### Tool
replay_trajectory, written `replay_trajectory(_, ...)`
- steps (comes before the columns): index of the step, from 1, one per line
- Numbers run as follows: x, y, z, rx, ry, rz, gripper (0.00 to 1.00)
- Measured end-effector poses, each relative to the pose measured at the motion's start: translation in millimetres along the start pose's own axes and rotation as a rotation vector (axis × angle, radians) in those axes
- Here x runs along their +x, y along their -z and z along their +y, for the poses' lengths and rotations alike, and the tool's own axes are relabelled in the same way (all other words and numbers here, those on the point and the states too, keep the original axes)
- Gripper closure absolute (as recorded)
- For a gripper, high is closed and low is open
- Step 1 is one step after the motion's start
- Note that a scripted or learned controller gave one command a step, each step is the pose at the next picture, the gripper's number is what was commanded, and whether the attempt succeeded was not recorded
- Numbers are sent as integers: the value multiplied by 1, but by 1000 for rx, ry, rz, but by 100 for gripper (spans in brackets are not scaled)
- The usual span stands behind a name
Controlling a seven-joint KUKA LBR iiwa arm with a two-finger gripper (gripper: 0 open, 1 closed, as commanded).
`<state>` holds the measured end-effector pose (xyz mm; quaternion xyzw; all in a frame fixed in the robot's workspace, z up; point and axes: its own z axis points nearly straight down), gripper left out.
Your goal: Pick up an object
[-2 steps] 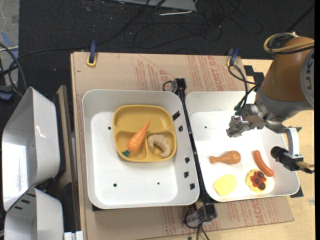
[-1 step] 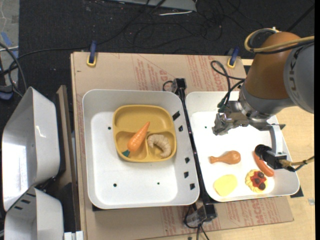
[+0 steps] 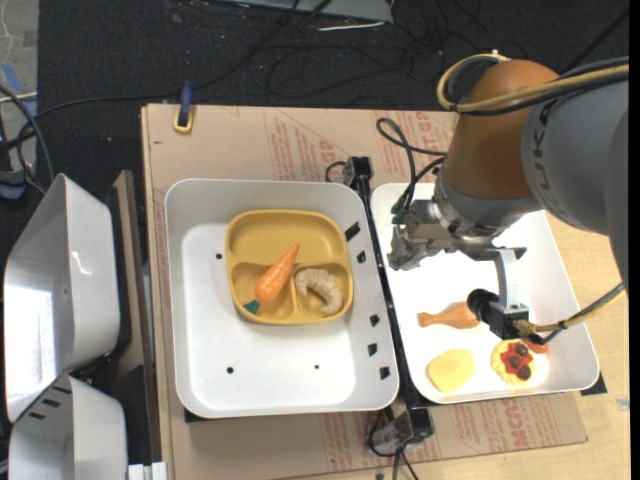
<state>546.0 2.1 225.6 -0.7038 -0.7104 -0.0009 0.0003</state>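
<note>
Drumstick (image 3: pixel 447 317) is judged the likely target, since the gripper (image 3: pixel 408 248), whose opening cannot be told, is positioned near it.

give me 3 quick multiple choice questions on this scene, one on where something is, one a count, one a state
1. Where is the carrot?
A. on the bench outside the bins
B. on the yellow plate in the left bin
C. in the right bin

2. How many loose things lie in the right bin?
A. one
B. five
C. three

3. How is the drumstick right now?
A. lying flat on the bin floor
B. lifted in the air
C. standing upright on its thick end

Answers:
1. B, the carrot lies on the plate beside the shrimp.
2. C, there are the drumstick, a yellow disc and a round piece with red toppings.
3. A, it rests on the white floor, apart from the gripper, which is over the bin's upper left part.
</note>
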Motion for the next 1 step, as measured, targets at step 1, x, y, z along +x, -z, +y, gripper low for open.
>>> replay_trajectory(1, 50, 12, 15, -2, 0, 0, 100)
